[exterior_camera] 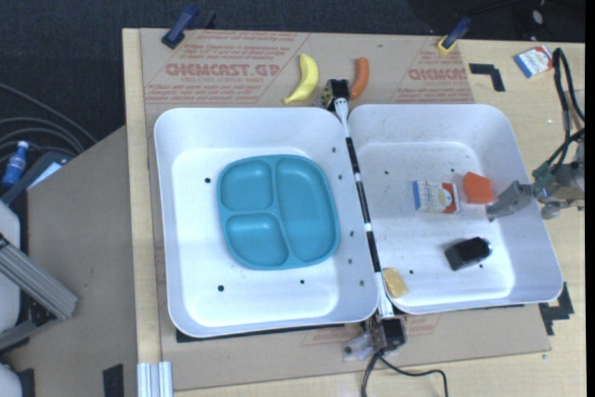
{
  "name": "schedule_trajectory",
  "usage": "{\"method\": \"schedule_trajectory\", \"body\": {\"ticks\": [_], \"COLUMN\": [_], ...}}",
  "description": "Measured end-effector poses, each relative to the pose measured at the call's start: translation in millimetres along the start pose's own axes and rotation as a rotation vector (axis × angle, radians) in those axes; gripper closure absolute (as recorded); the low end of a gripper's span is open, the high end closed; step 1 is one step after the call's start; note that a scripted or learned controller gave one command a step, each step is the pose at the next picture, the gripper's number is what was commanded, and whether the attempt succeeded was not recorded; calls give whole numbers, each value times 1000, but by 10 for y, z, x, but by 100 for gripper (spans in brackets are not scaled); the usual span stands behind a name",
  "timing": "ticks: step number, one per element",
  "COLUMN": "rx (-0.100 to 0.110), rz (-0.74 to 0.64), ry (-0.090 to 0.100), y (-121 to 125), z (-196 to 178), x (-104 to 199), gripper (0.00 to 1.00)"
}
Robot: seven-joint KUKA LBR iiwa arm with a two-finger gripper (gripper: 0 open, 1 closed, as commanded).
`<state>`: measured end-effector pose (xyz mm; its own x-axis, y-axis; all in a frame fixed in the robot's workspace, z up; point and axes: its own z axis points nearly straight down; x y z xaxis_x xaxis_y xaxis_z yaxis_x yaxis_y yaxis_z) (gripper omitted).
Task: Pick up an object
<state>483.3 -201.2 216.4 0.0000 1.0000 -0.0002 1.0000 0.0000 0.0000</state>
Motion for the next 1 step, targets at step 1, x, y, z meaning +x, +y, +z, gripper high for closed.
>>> {"method": "schedule_trajectory", "body": {"ticks": [1], "rx": [0], "rz": [-4], "ry": [4], "y": [496], "z": [1314], "x": [-113], "gripper": [0]}}
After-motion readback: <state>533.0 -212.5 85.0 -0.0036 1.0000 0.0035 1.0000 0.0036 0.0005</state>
